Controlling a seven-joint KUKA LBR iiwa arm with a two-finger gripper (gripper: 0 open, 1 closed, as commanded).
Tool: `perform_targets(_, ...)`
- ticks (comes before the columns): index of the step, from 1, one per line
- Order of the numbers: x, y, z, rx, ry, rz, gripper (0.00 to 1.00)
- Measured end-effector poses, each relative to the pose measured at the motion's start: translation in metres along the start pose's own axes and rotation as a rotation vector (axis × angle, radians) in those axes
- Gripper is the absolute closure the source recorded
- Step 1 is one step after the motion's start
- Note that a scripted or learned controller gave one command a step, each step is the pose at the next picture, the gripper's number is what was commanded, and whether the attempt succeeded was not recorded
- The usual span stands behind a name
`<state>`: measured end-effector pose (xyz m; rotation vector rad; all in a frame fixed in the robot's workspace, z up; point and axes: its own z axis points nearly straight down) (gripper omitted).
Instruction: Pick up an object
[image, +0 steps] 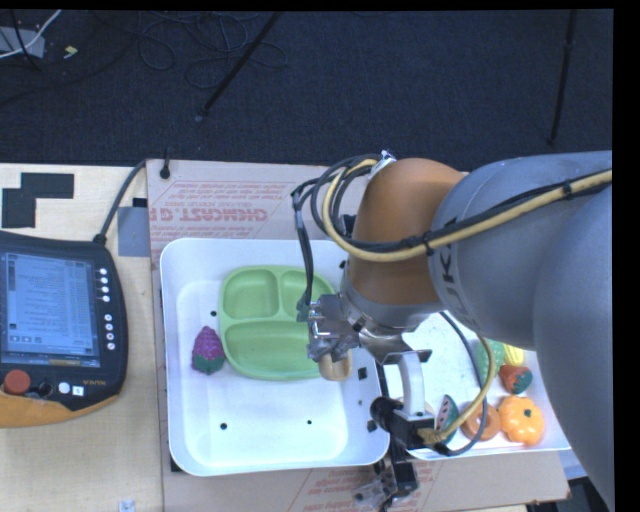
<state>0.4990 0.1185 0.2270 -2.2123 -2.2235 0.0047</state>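
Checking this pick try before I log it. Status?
Tool low at right edge of green divided plate, left bin; fingers hidden. Purple toy left of plate, untouched. Toy fruit in right bin, partly under arm.

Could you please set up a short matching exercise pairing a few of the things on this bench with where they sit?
Things:
1. green plate
2. purple toy
3. pumpkin
4. pendant

Places:
A. right bin, near its front edge
B. on the bench, left of both bins
C. left bin, beside the plate's left edge
D. left bin, toward its back

Pairs: 1-D, 2-C, 3-A, 4-B
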Motion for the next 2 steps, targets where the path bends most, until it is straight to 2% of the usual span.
perform_targets(2,-0.0136,0.0017,0.0066,-0.001,-0.002,0.006,1.00)
